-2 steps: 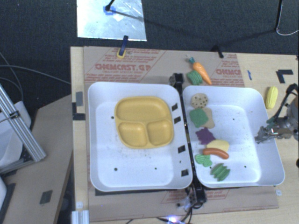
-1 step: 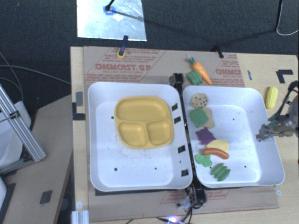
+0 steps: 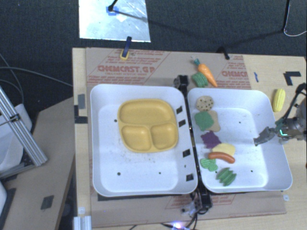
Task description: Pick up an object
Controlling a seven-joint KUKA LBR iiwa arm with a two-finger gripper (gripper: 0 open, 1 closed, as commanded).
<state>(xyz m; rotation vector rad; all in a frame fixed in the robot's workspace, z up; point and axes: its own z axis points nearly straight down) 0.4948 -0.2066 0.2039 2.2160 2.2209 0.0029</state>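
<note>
1. My gripper [image 3: 265, 138] reaches in from the right edge and hangs over the right side of the right bin [image 3: 249, 99]; it is dark and blurred, so I cannot tell how it is set, and I see nothing held in it.
2. The toys lie to my left, well apart from me, in a loose column down the left part of this bin; nearest my height is a purple piece [image 3: 210, 139], and just below it a yellow piece [image 3: 225, 149] with a red sausage [image 3: 221, 156] across its lower edge, touching it.
3. Below and left of those sit a small green piece [image 3: 208, 164] and a darker green ridged one [image 3: 226, 176], near each other but apart.
4. Above the purple piece a green leafy item [image 3: 203, 120] lies on a tan slab [image 3: 214, 122]; a speckled cookie [image 3: 204, 103] rests just above them.
5. Up and right of me, outside the bin on the bench, stands a yellow corn cob [image 3: 278, 99].
6. Further up and left, on the cardboard beyond the bin's far rim, lies a carrot [image 3: 207, 73] beside a green piece [image 3: 199, 80].
7. Far to my left the left bin [image 3: 103, 143] holds a yellow divided plate [image 3: 147, 125], lying flat near its middle.
</note>
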